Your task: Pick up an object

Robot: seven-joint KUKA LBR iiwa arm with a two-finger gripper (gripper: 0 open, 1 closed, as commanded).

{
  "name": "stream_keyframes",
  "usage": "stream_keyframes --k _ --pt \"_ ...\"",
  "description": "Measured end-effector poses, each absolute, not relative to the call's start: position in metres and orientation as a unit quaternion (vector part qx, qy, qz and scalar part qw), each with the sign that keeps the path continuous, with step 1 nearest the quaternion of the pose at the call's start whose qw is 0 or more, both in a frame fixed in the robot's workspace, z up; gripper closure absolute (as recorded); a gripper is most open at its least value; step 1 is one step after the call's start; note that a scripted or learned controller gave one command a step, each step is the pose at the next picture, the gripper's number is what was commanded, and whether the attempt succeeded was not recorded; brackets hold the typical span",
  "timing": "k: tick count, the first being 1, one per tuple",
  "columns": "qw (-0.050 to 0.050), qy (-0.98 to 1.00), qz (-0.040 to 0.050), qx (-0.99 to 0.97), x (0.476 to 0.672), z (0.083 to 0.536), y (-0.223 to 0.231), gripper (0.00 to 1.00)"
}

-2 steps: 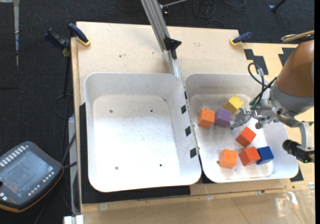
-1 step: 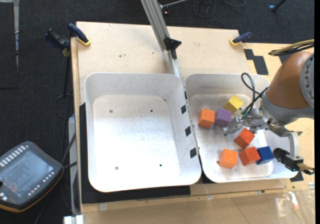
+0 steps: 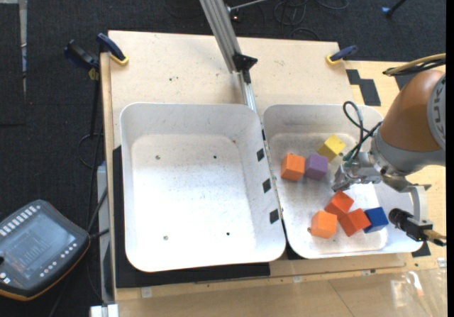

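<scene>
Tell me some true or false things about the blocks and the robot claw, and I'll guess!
1. All the blocks sit in the right bin. True.
2. The yellow block is next to the purple block. True.
3. There is a green block in the bin. False: the blocks are yellow, purple, orange, red and blue.
4. The blue block sits in the middle of the left bin. False: it is in the right bin, near its front edge, beside a red block.
5. The claw hangs over the right bin. True.
</scene>
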State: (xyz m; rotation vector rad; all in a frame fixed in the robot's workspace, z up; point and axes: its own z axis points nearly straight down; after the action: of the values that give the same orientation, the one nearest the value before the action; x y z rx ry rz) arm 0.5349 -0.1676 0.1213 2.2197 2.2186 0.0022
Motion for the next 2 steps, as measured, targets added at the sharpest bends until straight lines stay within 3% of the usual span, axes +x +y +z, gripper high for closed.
stream_keyframes --k 2 --pt "0.003 0.708 0.0013 0.707 0.537 0.220 -0.183 1.00"
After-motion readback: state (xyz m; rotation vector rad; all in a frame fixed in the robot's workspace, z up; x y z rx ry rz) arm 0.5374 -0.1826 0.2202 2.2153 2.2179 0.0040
